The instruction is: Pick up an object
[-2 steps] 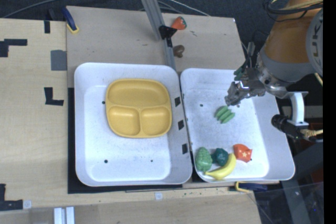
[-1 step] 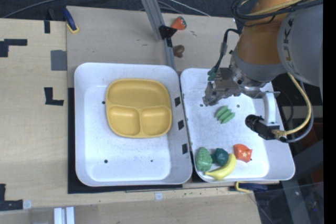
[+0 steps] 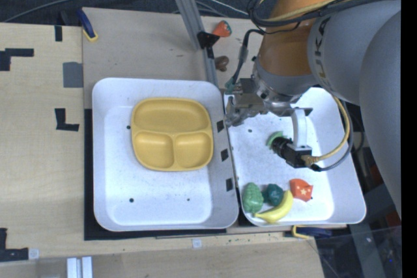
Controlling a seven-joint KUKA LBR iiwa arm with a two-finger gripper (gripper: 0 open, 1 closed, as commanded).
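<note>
So the arm (image 3: 306,42) comes in from the right and hangs over the right bin (image 3: 345,205), with its pincer (image 3: 238,111) low near the bin's upper left corner, right by the wall the two bins share. From this angle I honestly cannot tell if the pincer is open or closed; the wrist and cabling hide most of it. Nothing shows between its tips, so I wouldn't call anything held.

The pickable stuff is bunched in the bottom left corner of the right bin: a green leafy toy (image 3: 252,195), a dark green round piece (image 3: 273,193), a yellow banana (image 3: 279,209) curled under both and touching them, and a red strawberry-looking piece (image 3: 300,189) just beside that cluster. There's also a small green thing (image 3: 274,139) mid-bin, next to the black fitting on the arm's cable. My guess is that the toys sit clumped because they slid into the corner, which makes a clean grab harder.

The left bin (image 3: 104,153) carries a yellow divided plate (image 3: 172,133), lying flat in its upper half. The pincer is well apart from the toy cluster, so I'd say the pick hasn't really started.
</note>
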